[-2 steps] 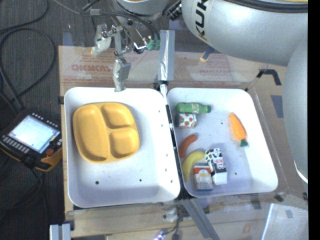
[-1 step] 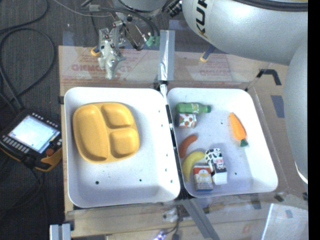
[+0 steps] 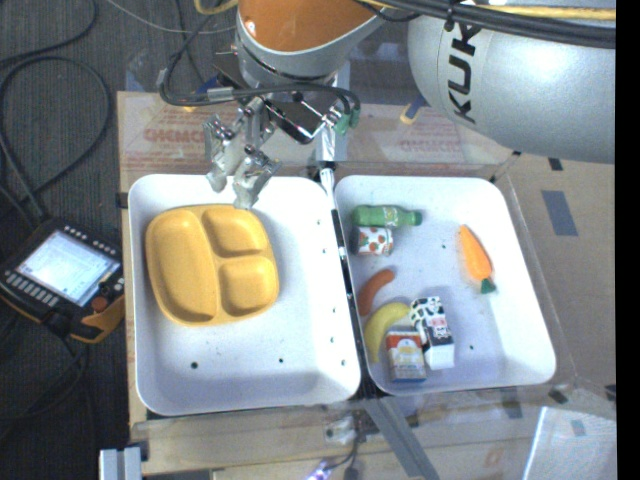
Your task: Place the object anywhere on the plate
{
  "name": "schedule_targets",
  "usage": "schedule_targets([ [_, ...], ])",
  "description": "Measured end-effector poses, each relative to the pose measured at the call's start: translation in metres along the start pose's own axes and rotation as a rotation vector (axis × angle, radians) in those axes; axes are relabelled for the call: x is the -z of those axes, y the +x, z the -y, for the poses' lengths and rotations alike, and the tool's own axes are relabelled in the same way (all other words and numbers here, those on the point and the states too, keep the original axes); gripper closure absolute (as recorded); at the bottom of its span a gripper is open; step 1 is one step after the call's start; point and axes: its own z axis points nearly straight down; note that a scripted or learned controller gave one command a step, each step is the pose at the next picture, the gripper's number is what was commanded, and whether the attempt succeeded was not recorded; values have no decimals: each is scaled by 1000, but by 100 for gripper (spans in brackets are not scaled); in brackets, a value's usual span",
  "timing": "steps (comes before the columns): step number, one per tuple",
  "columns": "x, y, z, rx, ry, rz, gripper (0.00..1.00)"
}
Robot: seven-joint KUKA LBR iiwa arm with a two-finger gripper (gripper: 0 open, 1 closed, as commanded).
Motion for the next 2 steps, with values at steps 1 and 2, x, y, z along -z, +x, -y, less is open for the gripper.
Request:
schedule_targets([
  [1,0,0,0,0,-1,0,0],
  [2,9,-2,-1,0,-2,5,100],
])
